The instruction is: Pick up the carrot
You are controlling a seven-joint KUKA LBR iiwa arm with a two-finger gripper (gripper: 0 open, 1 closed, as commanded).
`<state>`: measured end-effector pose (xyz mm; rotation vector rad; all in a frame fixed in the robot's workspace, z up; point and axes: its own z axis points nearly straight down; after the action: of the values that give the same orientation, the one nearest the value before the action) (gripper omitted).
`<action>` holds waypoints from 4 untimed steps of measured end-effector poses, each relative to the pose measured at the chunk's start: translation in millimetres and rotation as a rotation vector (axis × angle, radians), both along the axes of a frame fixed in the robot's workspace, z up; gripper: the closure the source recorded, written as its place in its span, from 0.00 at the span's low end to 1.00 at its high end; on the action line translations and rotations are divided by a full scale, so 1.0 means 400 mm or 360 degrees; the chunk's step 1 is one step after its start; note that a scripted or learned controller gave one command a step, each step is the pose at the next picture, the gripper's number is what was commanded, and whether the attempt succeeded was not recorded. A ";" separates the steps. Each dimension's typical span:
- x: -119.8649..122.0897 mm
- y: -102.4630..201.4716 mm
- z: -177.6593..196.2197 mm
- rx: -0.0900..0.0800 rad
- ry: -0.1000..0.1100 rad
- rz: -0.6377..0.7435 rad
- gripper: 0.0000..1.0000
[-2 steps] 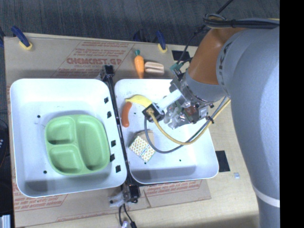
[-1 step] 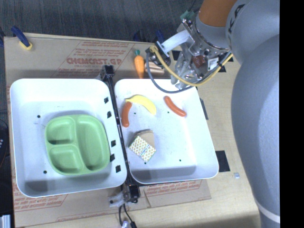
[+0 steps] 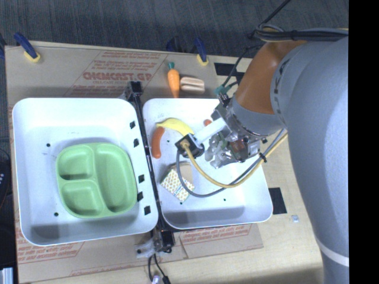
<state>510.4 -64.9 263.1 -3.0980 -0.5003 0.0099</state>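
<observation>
Carrot (image 3: 173,80) on cardboard beyond right bin (image 3: 254,200), end effector (image 3: 220,152) over bin

Orange carrot (image 3: 173,83) with green top, yellow banana (image 3: 174,125), orange-red sausage (image 3: 157,142), pale green divided plate (image 3: 95,180), yellow-checked white packet (image 3: 176,184), white bins (image 3: 23,158), yellow cable (image 3: 225,182).

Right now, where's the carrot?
The carrot lies outside both bins, on the cardboard behind the right bin, just left of a tan block.

I see my arm (image 3: 314,129) as a bulky grey shell with an orange band (image 3: 263,81) above the wrist. A yellow cable (image 3: 228,182) loops beneath the metal gripper (image 3: 222,152), and thin black cables run behind it.
</observation>
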 end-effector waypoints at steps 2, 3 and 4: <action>-0.044 0.176 0.092 -0.0004 0.0000 -0.0080 1.00; 0.015 0.164 0.048 0.0003 0.0000 0.0532 1.00; 0.139 0.013 0.061 0.0001 -0.0006 0.0609 1.00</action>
<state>565.8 -59.8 287.4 -2.9476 -1.0804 0.0051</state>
